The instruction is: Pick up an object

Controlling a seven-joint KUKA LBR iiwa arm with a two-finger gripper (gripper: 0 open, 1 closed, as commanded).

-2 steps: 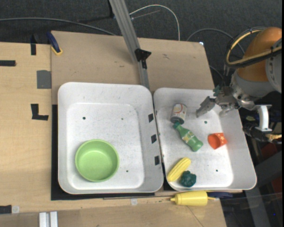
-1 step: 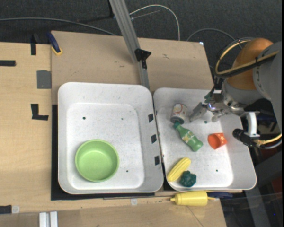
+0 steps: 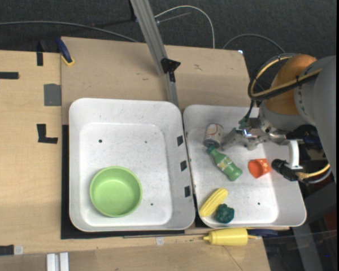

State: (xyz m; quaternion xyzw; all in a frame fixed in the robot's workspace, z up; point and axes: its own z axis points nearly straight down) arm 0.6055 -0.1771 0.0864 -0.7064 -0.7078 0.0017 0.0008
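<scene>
Fingers [image 3: 237,137] reach down into the right bin [image 3: 291,213] just beside the small can [image 3: 213,133] and the green bottle [image 3: 225,164], apparently lining up on one; whether they are spread or closed I cannot tell.

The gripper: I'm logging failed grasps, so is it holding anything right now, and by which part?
Nothing is held. The gripper hangs open over the right bin, beside the can.
</scene>
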